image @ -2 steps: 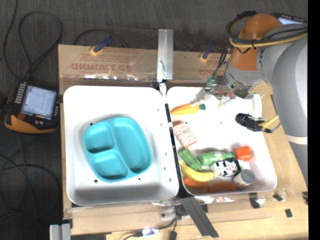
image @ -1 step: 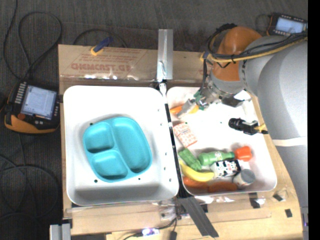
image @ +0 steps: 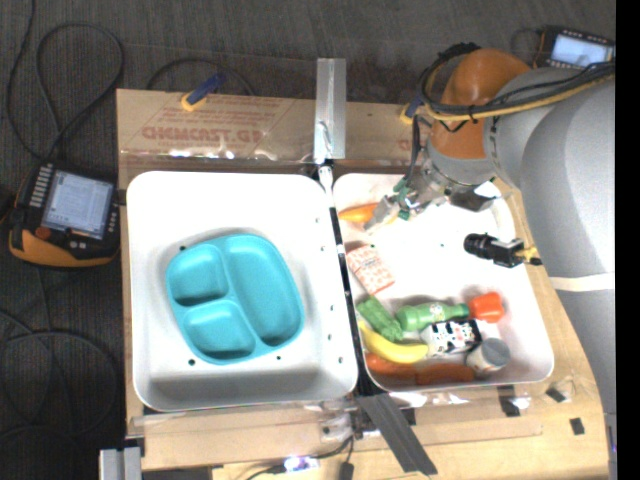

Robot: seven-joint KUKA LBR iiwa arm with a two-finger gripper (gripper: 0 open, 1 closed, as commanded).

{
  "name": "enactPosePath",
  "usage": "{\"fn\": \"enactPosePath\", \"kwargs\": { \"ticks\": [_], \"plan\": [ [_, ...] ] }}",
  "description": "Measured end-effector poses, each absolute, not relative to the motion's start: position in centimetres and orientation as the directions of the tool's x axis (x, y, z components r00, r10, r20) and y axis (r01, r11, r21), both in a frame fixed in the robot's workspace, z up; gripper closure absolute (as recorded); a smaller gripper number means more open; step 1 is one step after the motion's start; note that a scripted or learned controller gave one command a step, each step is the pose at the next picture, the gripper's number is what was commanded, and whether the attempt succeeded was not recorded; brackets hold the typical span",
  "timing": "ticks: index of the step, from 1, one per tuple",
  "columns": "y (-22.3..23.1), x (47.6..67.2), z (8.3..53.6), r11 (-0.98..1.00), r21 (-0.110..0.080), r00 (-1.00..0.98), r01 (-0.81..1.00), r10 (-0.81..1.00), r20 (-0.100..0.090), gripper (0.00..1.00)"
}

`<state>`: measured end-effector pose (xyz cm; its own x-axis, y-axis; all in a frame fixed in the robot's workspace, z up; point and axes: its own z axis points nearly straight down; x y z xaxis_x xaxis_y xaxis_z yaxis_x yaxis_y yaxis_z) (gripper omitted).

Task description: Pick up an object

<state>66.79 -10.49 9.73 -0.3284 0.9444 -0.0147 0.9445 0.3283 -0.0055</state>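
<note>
Orange carrot (image: 357, 212) just left of pincer (image: 392, 208), right bin (image: 530, 298)

turquoise tray (image: 235, 293), yellow banana (image: 392, 349), green bottle (image: 428, 316)

A robotics lab or test cell — not a home. A plywood bench (image: 560, 363) stands on dark carpet (image: 130, 18) strewn with loose black cables (image: 60, 43). At nine o'clock a teach pendant (image: 70, 213) lies on the floor; at one o'clock, a second lit screen (image: 582, 50).
</note>
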Motion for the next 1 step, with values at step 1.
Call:
{"fn": "enactPosePath", "kwargs": {
  "ticks": [1],
  "plan": [
    [-7.44,66.86,19.71,0.205,0.000,-0.205,0.979,0.979,-0.002,1.00]
  ]
}}
